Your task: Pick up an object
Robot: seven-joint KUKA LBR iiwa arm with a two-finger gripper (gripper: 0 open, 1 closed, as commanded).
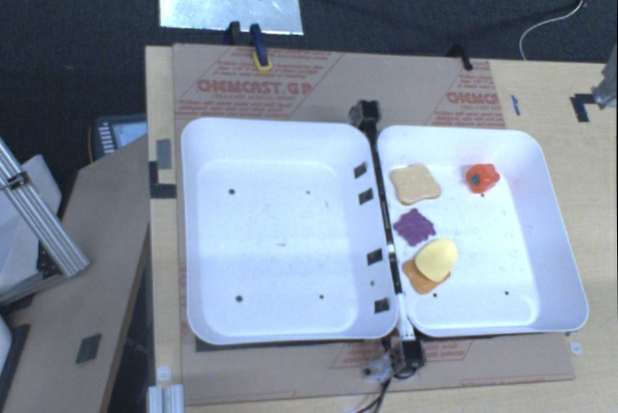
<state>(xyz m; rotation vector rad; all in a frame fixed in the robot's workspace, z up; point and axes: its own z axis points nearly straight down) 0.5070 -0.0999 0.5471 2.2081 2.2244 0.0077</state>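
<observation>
Nothing is grasped yet: the claw's state cannot be told, and the next move calls for descending into the right bin (555,208) onto the well-separated red piece (481,177).

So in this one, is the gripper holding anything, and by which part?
Nothing is seen held. The toast slice, red piece, purple piece and yellow piece all lie loose in the right bin.
</observation>
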